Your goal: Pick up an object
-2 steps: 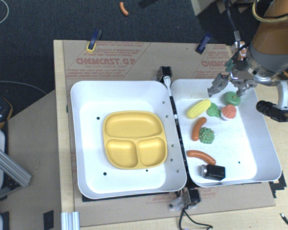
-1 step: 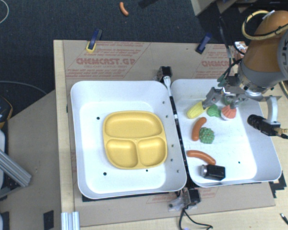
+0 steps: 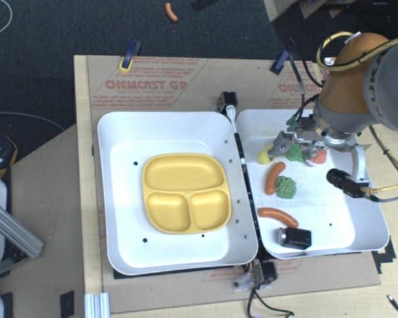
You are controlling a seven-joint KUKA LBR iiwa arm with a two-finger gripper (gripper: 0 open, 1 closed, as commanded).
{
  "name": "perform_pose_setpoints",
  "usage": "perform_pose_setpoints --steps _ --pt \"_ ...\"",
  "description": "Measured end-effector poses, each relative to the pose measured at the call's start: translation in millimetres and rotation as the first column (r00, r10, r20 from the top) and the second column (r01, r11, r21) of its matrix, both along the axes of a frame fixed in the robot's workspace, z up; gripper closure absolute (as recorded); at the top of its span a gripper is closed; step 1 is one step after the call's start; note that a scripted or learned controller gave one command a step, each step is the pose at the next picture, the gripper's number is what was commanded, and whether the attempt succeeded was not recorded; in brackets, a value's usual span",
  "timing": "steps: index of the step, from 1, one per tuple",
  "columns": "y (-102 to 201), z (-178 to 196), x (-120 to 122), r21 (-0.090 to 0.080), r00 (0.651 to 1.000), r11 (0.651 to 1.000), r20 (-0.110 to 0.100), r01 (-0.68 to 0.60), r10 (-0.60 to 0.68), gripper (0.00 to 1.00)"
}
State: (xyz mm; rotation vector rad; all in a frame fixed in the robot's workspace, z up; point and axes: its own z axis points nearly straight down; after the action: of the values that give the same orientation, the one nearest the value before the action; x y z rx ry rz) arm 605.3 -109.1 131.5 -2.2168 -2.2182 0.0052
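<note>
Desk: nearest the camera, it carried both bins.
Left bin: it held a yellow divided tray, left of the green toy, well apart.
Right bin: open floor lay right of the green toy.
Gripper: it hung above the green toy; whether the fingers were wide or narrow I could not tell.
Risk: crowding might have spoiled a grasp; a small green piece, yellow piece and red piece sat under the gripper.
Green toy: it touched an orange sausage; another sausage and a black block lay below it, near the rim.
</note>
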Motion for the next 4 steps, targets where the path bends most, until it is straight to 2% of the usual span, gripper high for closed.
perform_pose_setpoints --steps 1,2,4 --pt "1 -50 -1 0.0 1.0 1.0 0.0 0.001 -0.001 0.0" --pt "0 -36 1 -0.002 1.0 1.0 0.007 0.002 -0.002 1.0" --pt "-8 90 0 -0.004 1.0 1.0 0.014 0.0 0.0 1.0"
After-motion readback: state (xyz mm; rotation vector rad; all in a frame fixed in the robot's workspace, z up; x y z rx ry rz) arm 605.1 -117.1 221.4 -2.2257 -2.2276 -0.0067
